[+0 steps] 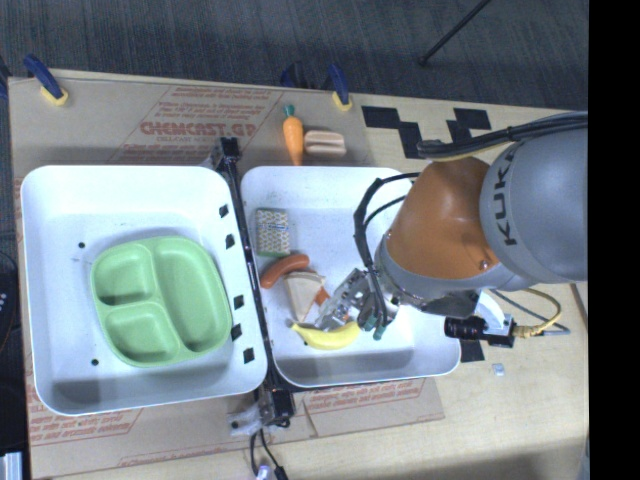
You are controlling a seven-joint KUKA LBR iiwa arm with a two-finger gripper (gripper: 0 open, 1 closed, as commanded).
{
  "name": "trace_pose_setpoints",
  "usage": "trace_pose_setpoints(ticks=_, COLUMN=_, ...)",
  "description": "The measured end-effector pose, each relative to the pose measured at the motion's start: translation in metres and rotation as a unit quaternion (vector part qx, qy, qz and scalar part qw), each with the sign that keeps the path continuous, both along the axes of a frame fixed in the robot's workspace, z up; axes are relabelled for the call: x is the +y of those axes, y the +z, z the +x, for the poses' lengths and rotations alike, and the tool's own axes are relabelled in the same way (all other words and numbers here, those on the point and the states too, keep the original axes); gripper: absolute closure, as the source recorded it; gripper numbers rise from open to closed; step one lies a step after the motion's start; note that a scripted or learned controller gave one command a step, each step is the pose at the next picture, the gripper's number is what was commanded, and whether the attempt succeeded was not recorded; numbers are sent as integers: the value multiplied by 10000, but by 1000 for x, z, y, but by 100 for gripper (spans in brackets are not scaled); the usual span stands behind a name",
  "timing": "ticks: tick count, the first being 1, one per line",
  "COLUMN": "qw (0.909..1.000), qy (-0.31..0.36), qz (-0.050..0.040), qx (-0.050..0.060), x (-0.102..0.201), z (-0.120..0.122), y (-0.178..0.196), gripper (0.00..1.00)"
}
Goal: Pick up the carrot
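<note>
The carrot, orange with a green top, lies on the cardboard just beyond the far rim of the right bin, outside it. My gripper is low inside the right bin near its front, well away from the carrot. It hangs just above a yellow banana and beside a toast-like slice. The arm's orange wrist band covers the bin's right part.
An orange-red sausage and a speckled cracker block lie in the right bin's left half. A small layered tan block sits beside the carrot. The left bin holds a green divided plate.
</note>
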State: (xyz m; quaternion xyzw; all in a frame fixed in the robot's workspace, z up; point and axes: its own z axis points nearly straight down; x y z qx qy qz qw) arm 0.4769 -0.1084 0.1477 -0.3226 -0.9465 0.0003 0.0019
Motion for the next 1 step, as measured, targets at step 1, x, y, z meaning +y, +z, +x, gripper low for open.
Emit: trace_pose_setpoints(ticks=1, qw=9728, qy=2318, qz=-5, qx=-24, x=-42, z=0, y=1, gripper=100)
